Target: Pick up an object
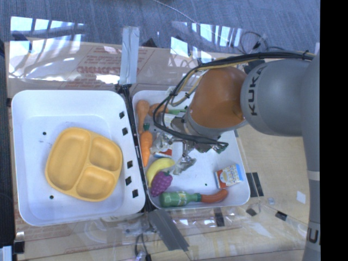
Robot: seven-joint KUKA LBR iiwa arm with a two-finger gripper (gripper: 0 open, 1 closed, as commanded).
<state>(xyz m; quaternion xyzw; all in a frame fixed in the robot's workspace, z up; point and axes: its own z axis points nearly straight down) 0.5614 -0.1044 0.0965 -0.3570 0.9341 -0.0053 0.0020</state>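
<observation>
Jaws [185, 161]: I cannot tell how far they are parted, and I see nothing held; they hang low in the right bin [239, 192], just beside the banana [159, 167]. Going left to right: the left bin [22, 145] carries a yellow tray [82, 163]; then come a carrot [145, 145], the banana, grapes [160, 182], a green bottle [179, 199], and a small carton [230, 175]. I judge the banana light, smooth and curved, best pinched across its middle. Neighbours crowd it, and the bin wall is near; open floor lies rightward.
</observation>
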